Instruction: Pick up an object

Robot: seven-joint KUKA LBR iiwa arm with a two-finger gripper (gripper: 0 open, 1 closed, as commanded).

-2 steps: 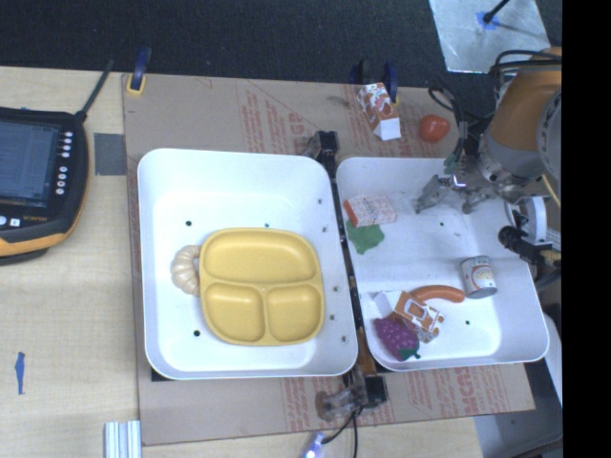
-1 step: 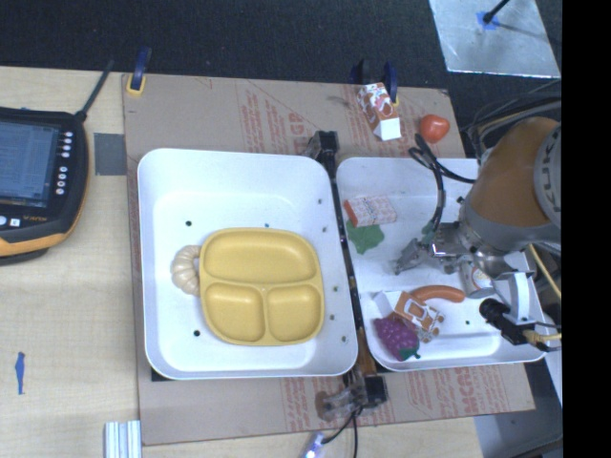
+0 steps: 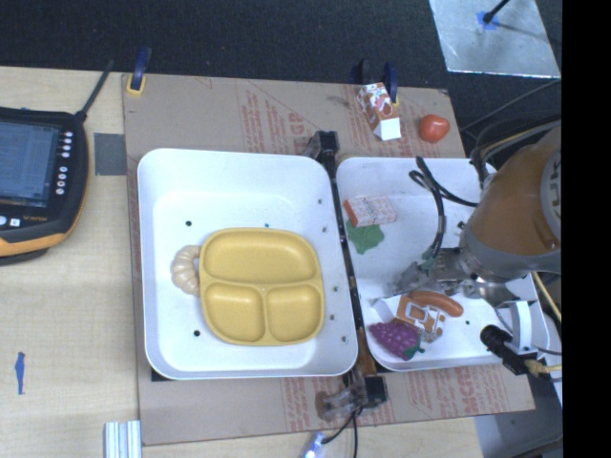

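The right bin (image 3: 401,172) holds several small items. A red and white packet (image 3: 370,210) lies near its left wall, with a green piece (image 3: 367,238) just below it. At the bin's front are a purple grape bunch (image 3: 394,337), an orange and white carton (image 3: 420,318) and a sausage (image 3: 436,302). My gripper (image 3: 417,277) hangs low over the bin's middle, just above and left of the sausage and the carton. Its grey tips point left. I see nothing held in it.
The left bin (image 3: 172,189) holds a yellow divided plate (image 3: 260,284) with a beige shell-like item (image 3: 185,268) at its left. Behind the right bin, a small carton (image 3: 379,111) and a red tomato (image 3: 434,128) sit on the cardboard. A teach pendant (image 3: 33,179) lies far left.
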